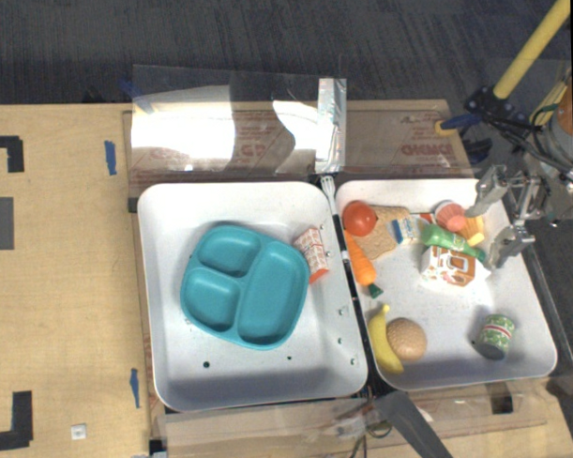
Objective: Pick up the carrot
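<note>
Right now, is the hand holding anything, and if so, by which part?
Nothing is held. The hand is open at the right bin's right edge, with nothing between its fingers. The carrot lies apart from it, by the bin's left wall.

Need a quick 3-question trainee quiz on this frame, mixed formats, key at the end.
1. True or false: the carrot lies in the left bin.
2. Which thing lies in the left bin beside the teal plate? A) banana B) small can C) tomato
3. Fill in: the gripper hovers at the ___ edge of the right bin.

Key
1. False. The carrot is in the right bin, near its left wall, below the tomato.
2. B, the small can. The banana is in the right bin.
3. Right.
</note>
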Robot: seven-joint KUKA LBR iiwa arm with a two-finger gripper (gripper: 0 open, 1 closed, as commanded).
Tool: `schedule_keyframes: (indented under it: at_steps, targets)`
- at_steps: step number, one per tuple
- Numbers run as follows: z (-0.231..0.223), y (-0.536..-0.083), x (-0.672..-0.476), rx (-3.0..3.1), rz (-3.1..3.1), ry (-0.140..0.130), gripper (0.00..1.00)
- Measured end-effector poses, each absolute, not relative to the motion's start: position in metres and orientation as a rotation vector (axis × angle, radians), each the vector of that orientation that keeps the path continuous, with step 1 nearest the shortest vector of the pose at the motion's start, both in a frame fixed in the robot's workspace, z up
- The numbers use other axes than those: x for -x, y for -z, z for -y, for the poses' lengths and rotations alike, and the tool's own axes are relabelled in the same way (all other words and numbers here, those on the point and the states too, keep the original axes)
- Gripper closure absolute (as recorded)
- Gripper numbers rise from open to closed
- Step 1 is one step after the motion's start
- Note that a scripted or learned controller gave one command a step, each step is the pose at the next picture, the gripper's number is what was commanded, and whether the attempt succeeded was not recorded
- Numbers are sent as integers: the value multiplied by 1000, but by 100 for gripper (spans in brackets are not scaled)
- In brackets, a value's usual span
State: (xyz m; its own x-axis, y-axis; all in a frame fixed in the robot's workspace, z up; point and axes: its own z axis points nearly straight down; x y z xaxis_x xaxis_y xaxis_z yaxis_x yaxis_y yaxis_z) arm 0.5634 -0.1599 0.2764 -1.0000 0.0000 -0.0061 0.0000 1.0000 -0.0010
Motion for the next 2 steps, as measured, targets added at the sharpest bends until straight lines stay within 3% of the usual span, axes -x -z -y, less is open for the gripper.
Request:
schedule_keyframes:
  at_steps: [1,2]
  targets:
    - [131,-196,-523,144,-3140,-3,0]
    - [182,-154,-595,287,-3124,1,0]
